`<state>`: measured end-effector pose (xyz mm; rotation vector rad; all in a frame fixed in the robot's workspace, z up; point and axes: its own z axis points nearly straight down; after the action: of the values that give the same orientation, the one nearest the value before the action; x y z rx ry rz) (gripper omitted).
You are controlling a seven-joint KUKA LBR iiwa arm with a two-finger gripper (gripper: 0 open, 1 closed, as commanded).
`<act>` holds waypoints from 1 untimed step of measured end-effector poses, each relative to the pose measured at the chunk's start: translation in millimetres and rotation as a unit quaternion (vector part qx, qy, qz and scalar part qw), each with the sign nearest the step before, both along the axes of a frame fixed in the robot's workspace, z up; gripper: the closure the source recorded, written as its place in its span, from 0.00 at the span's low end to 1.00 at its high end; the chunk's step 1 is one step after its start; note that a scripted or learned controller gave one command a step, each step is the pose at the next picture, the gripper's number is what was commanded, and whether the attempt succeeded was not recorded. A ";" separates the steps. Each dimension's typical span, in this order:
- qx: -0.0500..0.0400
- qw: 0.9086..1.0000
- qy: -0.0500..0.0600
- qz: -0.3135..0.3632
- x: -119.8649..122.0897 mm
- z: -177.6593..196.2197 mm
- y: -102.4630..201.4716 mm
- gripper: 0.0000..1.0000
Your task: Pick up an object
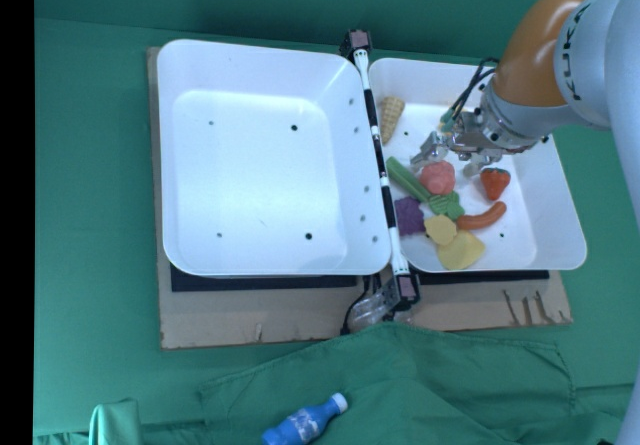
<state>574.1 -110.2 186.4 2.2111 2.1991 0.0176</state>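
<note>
My gripper (446,153) hangs low over the right bin (560,233), just above a pink-red round toy (437,177). Touching that toy lies a long green piece (412,182). A red strawberry-like toy (495,182) sits to the gripper's right, with an orange sausage (481,217) below it. Toward the bin's front lie a purple piece (408,215) and two yellow pieces (440,229) (461,252). An ice-cream cone (390,116) lies at the bin's back left. Nothing shows as lifted off the bin floor.
The left bin (200,63) stands beside the right one, with a black-and-white divider bar (378,163) between them. Both rest on cardboard (250,328). A blue bottle (304,421) lies on crumpled green cloth (420,383) in front.
</note>
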 end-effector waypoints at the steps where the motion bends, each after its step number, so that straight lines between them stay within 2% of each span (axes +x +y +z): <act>1: -0.001 1.000 -0.003 -0.001 2.3 13.8 -1.6 1.00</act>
<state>576.4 -111.8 200.2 2.2095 2.1928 0.0236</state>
